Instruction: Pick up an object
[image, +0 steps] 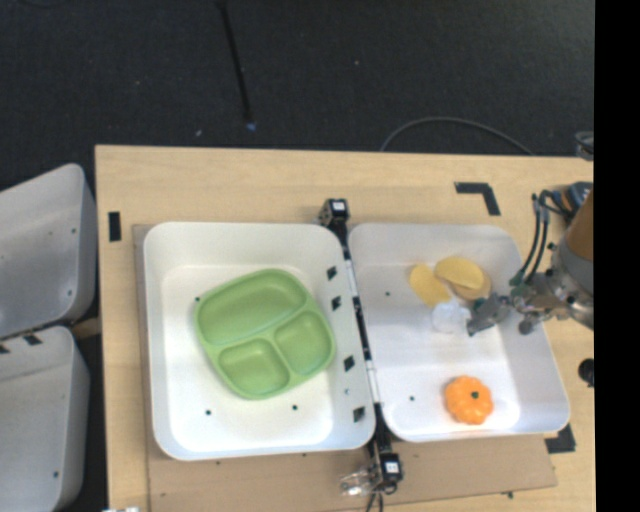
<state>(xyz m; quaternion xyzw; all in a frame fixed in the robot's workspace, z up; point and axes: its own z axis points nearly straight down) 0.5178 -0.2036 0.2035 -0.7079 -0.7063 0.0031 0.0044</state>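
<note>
— Pumpkin (468, 399), where's it sitting?
— Front of the right bin (400, 250), well apart from the gripper (487, 315).
— And the gripper?
— Low over a clear cup (449, 318), beside two yellow pieces (448, 277). Fingers blurred; can't tell their state.
— Left bin (160, 250)?
— Green divided plate (264, 332).

Smooth plastic on pale, matt wood.
Glossy white plastic bins (160, 420) on a light wood-grain desk (250, 180); matt green plastic divided plate (264, 332); smooth, slightly shiny orange toy pumpkin (469, 399); dull grey metal claw (482, 316).
</note>
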